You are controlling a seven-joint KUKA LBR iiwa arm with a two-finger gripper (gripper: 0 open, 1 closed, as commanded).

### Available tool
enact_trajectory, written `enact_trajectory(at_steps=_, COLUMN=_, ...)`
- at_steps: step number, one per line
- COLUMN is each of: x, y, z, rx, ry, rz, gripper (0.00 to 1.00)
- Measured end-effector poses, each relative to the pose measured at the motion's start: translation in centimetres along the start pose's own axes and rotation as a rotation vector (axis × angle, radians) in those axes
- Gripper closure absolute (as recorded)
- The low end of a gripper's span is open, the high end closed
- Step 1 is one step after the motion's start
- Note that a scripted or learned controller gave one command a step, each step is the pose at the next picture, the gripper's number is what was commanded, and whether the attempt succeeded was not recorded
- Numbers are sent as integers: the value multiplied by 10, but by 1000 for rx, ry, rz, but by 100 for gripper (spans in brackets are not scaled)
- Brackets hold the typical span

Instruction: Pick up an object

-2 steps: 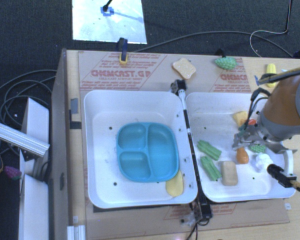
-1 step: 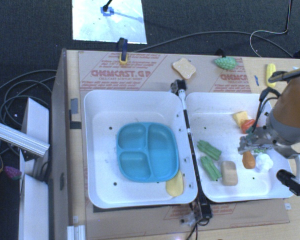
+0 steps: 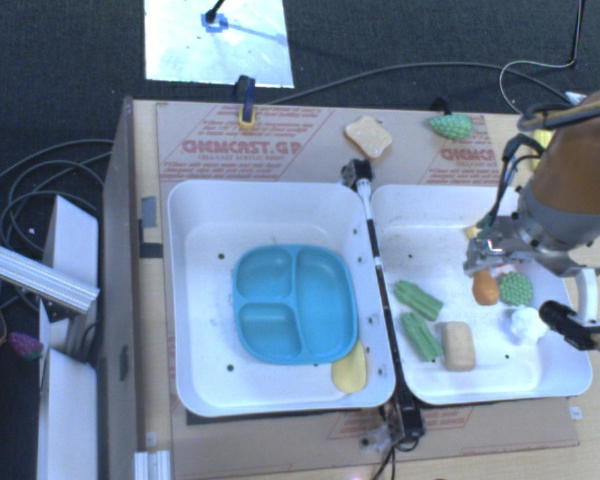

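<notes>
While our gripper (image 3: 486, 258) hovered low in the right bin (image 3: 450, 393), an orange object (image 3: 485, 288) lay just below it; we could not tell its opening.

Two white bins side by side on a cardboard-topped bench (image 3: 280, 138), left bin (image 3: 195, 218) held a blue divided plate (image 3: 292, 303), blue-and-yellow clamp (image 3: 246, 103) at bench's far edge, black cables (image 3: 40, 173) lay left, pale square sheet (image 3: 218, 28) beyond bench.

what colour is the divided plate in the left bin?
Light blue. The divided plate shows clearly in the camera view, lying in the left bin.
</notes>
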State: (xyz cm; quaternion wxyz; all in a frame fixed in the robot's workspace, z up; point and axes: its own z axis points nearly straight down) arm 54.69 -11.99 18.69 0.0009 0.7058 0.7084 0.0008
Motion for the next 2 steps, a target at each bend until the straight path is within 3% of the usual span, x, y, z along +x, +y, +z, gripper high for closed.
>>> enact_trajectory(at_steps=1, x=55, y=8, z=-45, rx=0, ry=0, rz=-1, gripper=100)
enact_trajectory(at_steps=2, x=130, y=8, z=-44, rx=1, ry=1, rz=0, gripper=100)
